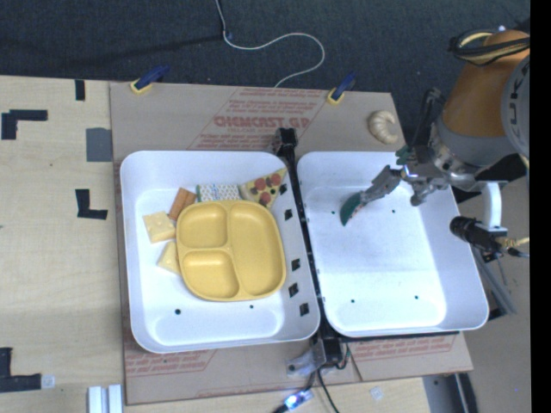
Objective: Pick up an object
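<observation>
Here the left bin [138, 256] holds a yellow tray [231, 249]; over the right bin [448, 304], the gripper [355, 206] pinches a green scrap [349, 209].

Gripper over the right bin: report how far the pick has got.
Done: the gripper is in the right bin, and a small dark green object sits at its fingertips. In hand: the view is too small to show whether that object is actually clamped or just touched. Left: a confirmed lift. The yellow divided plate and the small pieces beside it in the left bin lie untouched.
</observation>
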`<state>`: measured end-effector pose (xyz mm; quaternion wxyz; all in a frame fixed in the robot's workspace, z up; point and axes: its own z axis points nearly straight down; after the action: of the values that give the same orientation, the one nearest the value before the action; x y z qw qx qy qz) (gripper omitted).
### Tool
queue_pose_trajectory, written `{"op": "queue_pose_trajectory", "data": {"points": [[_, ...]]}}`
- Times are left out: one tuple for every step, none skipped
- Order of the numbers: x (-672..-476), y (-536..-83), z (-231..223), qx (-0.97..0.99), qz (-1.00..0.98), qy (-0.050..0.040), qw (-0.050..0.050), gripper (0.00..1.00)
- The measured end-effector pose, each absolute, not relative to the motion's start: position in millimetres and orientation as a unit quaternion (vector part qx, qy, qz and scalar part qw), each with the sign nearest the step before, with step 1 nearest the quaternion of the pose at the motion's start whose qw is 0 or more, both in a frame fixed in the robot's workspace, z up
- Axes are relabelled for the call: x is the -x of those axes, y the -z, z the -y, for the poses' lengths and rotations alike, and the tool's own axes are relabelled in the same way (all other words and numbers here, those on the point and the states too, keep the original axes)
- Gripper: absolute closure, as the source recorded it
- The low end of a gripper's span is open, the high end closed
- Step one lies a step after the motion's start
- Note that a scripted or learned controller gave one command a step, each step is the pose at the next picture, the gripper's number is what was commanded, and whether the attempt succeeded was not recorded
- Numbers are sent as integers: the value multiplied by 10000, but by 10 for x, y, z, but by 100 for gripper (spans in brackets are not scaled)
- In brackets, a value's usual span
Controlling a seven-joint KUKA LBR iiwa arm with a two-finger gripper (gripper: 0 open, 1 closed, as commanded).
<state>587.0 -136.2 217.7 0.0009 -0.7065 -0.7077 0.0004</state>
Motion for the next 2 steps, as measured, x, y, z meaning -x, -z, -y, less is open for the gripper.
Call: {"op": "queue_pose_trajectory", "data": {"points": [[-5859,-1540,1298,7063,7079,-27,31,0],[-5803,-919,1217,7063,7079,-25,32,0]]}}
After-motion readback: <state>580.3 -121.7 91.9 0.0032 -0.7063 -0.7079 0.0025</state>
